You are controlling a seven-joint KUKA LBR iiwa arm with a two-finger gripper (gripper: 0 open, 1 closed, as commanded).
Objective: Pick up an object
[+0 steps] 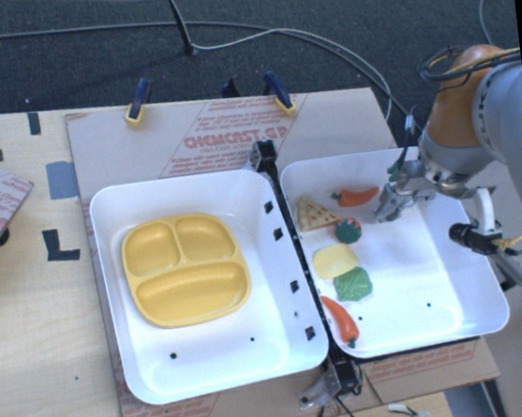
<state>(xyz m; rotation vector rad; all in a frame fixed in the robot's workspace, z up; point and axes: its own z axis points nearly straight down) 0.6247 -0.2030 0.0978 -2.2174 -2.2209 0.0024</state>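
From the camera view above the tabletop [37, 306], the arm reaches in from the right and its pincer [386, 210] hangs low over the upper part of the right bin [462, 310], close to the bin floor. Whether its tips are parted or closed I cannot tell, since the metal parts blur together at this slant; nothing can be made out between them. The nearest candidate for the pick is the small carrot [356, 196], which lies just to the pincer's left and a little further up the picture, near enough that the two may be almost touching. Its long axis runs roughly left to right across the bin, with the green tuft at the left end and the orange tip pointing right toward the pincer. A short shift left and slightly up would probably bring the pincer over it, and closing across the short width looks easier than along its length. Further left sits a tan wedge [316, 213], with a small green-and-red piece [347, 231] below it, then a pale yellow lump [334, 261], a green leafy piece [352, 284] and a red pepper [341, 318] lying at a slant near the divider. The left bin [149, 372] carries a yellow divided tray [186, 268], well apart from the arm.
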